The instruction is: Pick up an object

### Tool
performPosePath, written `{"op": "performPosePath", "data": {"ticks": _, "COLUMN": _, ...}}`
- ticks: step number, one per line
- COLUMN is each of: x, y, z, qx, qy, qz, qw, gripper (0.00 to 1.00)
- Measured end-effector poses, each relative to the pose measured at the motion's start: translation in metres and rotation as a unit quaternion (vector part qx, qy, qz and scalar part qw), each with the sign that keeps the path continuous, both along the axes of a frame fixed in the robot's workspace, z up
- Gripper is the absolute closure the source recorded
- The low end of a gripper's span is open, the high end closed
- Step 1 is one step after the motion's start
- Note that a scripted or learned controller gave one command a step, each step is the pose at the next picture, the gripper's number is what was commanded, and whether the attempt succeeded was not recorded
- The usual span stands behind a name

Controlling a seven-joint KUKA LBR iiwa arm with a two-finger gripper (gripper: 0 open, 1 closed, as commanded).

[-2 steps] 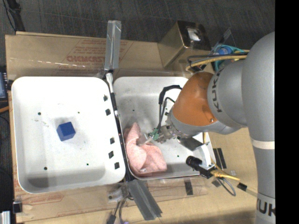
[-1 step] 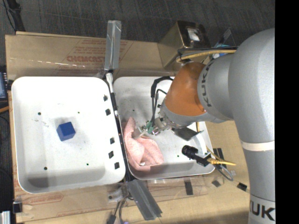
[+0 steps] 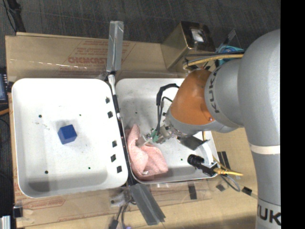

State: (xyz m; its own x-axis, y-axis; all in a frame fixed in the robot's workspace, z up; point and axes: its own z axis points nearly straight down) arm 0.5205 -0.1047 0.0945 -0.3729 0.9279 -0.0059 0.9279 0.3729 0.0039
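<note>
Down in the right bin (image 3: 143, 87), at its near-left corner, lies a pink cloth (image 3: 145, 155), and my gripper (image 3: 151, 138) sits right at its upper edge. That cloth is soft and crumpled, pale pink with folds and ridges running through it, bunched into a rough heap that presses up against the bin's left wall and reaches toward the near rim. My fingertips are touching or just over the far-right part of the heap, where a small grey flap of something shows beside them. Whether my fingers are spread or pinched I cannot tell from this angle; my wrist and the orange band (image 3: 190, 101) above it hide most of them, and I cannot say that any fold is caught between them.

Counting what is here: two white bins side by side, one pink cloth in the right one, and one blue cube (image 3: 67, 133) in the left bin (image 3: 28, 175). The cube is small, solid blue, lying left of centre on the white floor, well apart from the cloth and from me. My grey arm (image 3: 255, 104) comes in from the right, covering much of the right bin's far and right side. Black cable (image 3: 162, 97) loops over the bin floor just beside my wrist.
</note>
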Motion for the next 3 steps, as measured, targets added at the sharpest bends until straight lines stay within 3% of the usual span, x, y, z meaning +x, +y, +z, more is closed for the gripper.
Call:
{"op": "performPosePath", "data": {"ticks": 1, "x": -0.038, "y": -0.006, "z": 0.000, "qx": 0.0013, "qy": 0.000, "qz": -0.003, "qw": 1.0000, "gripper": 0.00}}
{"op": "performPosePath", "data": {"ticks": 2, "x": -0.003, "y": 0.002, "z": 0.000, "qx": 0.0006, "qy": 0.002, "qz": -0.074, "qw": 0.9972, "gripper": 0.00}}
{"op": "performPosePath", "data": {"ticks": 3, "x": -0.002, "y": 0.004, "z": 0.010, "qx": 0.0025, "qy": 0.003, "qz": -0.072, "qw": 0.9974, "gripper": 1.00}}
